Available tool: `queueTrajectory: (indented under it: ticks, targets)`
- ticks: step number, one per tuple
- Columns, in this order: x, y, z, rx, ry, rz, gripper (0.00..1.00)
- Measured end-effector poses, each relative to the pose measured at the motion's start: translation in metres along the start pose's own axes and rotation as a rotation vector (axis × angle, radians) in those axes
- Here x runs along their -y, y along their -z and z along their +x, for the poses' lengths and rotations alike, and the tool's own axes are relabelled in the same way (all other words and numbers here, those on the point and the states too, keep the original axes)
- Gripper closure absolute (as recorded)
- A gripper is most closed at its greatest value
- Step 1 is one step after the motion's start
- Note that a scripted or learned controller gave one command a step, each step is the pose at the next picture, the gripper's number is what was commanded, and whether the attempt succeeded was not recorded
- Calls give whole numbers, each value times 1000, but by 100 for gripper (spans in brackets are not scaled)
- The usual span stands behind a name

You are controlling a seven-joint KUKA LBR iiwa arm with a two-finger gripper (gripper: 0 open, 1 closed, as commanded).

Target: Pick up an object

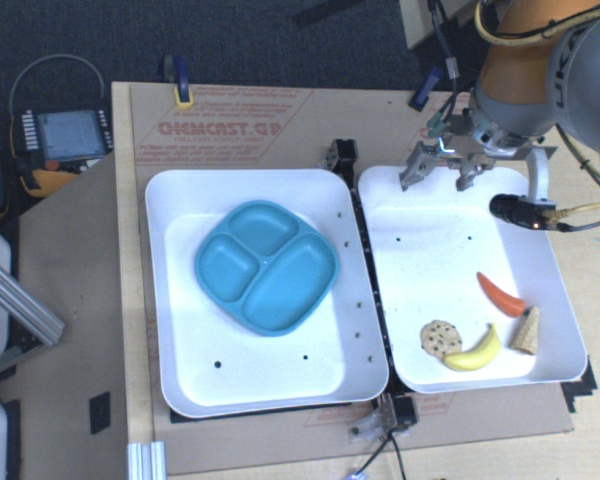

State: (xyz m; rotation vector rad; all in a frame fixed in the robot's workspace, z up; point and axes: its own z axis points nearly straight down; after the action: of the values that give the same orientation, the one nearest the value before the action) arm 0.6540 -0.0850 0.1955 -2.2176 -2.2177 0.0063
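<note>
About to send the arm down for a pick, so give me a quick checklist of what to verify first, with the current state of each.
1. Gripper open, nothing between its fingers: ok, fingers spread and bare.
2. Targets present in the right bin: ok; cookie, banana, orange carrot-like piece and tan wedge lie near its front right corner.
3. Gripper above a target: not ok; it hovers at the bin's back edge, away from the cluster.
4. Target stands alone: not ok for the banana, which touches or nearly touches the cookie; the carrot-like piece looks freer.
5. Blue divided plate out of the way: ok, it sits in the left bin.
</note>
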Motion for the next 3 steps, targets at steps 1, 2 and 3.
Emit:
queueTrajectory:
  ticks: [1,2,3]
  targets:
    - [2,-50,-10,1,-1,-3,0]
    - [13,-101,-8,0,0,1,0]
    - [11,-86,-8,1,0,-7,100]
